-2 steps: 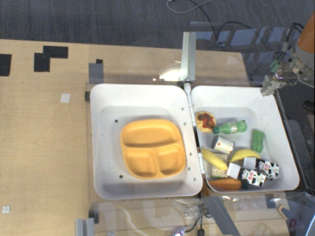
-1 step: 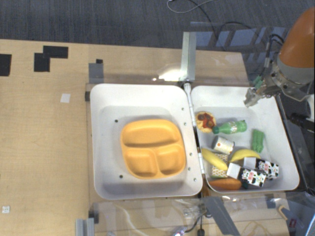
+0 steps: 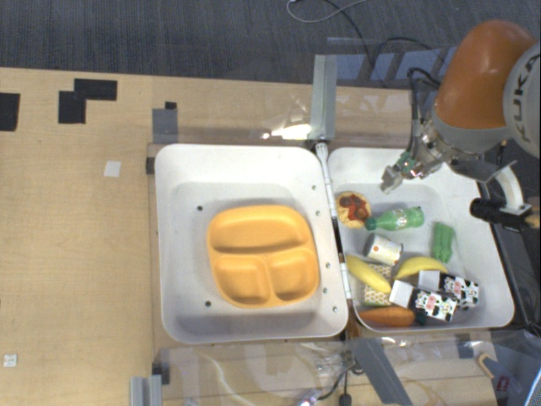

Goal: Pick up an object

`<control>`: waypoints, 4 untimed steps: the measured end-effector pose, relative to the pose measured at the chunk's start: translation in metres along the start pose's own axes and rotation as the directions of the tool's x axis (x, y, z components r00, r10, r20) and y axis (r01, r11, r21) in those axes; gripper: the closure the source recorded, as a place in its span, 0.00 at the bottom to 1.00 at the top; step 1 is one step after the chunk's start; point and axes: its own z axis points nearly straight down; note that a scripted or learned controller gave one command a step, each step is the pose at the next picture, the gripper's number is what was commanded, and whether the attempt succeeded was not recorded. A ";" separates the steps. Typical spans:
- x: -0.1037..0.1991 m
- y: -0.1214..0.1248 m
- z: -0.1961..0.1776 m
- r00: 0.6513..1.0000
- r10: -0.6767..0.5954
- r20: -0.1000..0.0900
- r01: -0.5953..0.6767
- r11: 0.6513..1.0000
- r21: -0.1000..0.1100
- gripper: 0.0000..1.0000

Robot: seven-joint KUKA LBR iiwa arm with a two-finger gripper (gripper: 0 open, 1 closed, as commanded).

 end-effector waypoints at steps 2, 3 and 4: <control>0.091 -0.045 -0.032 0.976 -0.216 0.001 0.216 0.976 -0.002 1.00; 0.054 -0.097 -0.072 0.918 -0.396 0.005 0.396 0.918 -0.002 1.00; 0.053 -0.095 -0.084 0.918 -0.397 0.012 0.397 0.918 -0.008 1.00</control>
